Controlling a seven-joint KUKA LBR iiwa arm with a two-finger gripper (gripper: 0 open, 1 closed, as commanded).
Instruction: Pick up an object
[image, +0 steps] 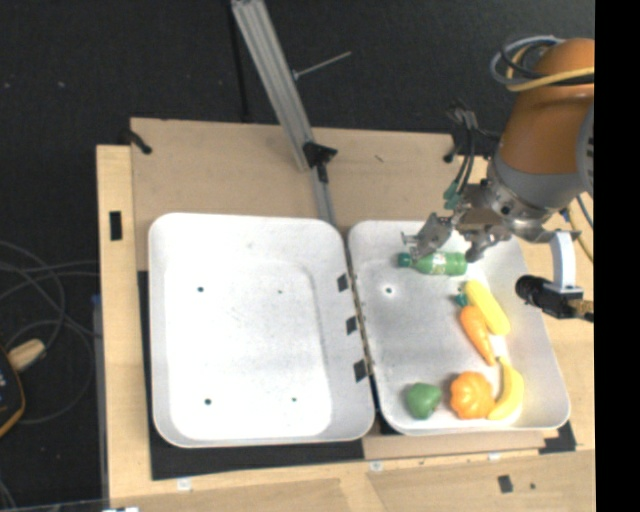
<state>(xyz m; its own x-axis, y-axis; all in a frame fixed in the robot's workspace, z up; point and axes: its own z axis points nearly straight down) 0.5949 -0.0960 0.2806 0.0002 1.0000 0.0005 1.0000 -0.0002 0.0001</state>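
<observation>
I am hovering the hand (452, 236), fingers spread and pinching nothing, directly over the green bottle (434, 263) lying at the right bin's (400, 330) far end, apparently lining up a straddling grasp.

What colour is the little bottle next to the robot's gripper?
The bottle is green with a pale middle, lying in the right bin, as the camera view shows.

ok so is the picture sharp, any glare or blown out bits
Camera view: soft and grainy overall; both white bins look washed out, nearly without surface detail; the floor around the bench is almost black; the gripper above the green bottle is slightly smeared; the toy food keeps its colour.
</observation>
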